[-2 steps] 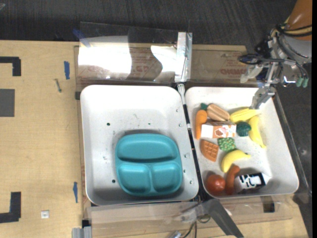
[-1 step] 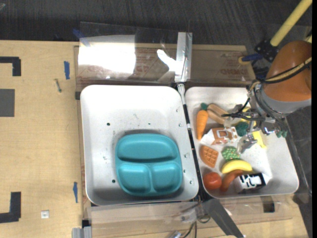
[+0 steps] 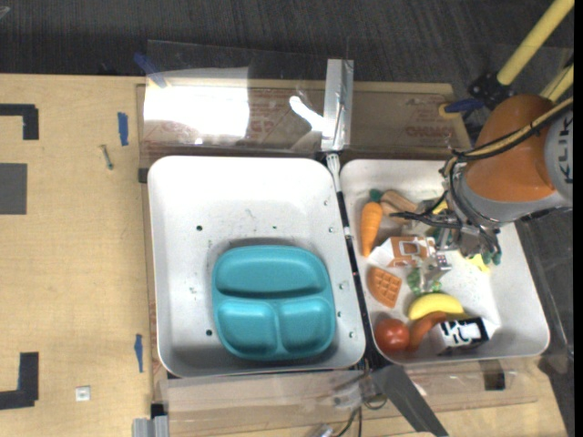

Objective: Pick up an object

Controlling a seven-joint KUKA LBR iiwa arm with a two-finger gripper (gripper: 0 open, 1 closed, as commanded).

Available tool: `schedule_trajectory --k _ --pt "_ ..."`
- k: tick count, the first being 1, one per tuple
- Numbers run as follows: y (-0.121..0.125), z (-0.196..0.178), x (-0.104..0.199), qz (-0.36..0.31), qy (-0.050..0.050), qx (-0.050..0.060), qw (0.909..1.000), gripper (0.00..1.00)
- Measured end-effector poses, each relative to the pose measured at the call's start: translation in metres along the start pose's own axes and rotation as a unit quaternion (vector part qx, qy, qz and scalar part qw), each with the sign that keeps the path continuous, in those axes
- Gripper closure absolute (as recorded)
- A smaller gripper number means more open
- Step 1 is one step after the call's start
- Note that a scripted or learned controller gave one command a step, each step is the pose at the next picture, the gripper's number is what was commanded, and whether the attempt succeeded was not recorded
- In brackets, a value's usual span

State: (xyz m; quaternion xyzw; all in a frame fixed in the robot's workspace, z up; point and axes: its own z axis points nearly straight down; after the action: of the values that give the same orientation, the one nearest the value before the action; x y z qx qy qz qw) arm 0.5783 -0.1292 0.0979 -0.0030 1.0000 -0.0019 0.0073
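Note:
The right bin point(image 3: 524, 299) holds several toy foods: an orange carrot point(image 3: 370, 225), a waffle piece point(image 3: 384, 286), a yellow banana point(image 3: 434, 305), a red tomato point(image 3: 393, 335), a black-and-white item point(image 3: 463, 331) and a small printed packet point(image 3: 408, 250). My gripper point(image 3: 444, 246) hangs low over the middle of this bin, just right of the packet and above the banana. Its metal fingertips sit among the items, and the arm's orange band point(image 3: 512, 159) covers the bin's upper right part.
The left bin point(image 3: 182, 208) carries a teal divided tray point(image 3: 273, 300). A clear plastic sheet point(image 3: 237, 112) and a metal bracket point(image 3: 337, 103) stand behind the bins. Wooden bench point(image 3: 64, 262) stretches to the left. Yellow poles point(image 3: 537, 30) rise at the top right.

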Motion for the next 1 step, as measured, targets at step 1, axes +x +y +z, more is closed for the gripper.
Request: schedule_trajectory --k 1 --pt "-0.0037 -0.0016 0.0145 0.082 -0.010 0.001 0.9965 0.00"
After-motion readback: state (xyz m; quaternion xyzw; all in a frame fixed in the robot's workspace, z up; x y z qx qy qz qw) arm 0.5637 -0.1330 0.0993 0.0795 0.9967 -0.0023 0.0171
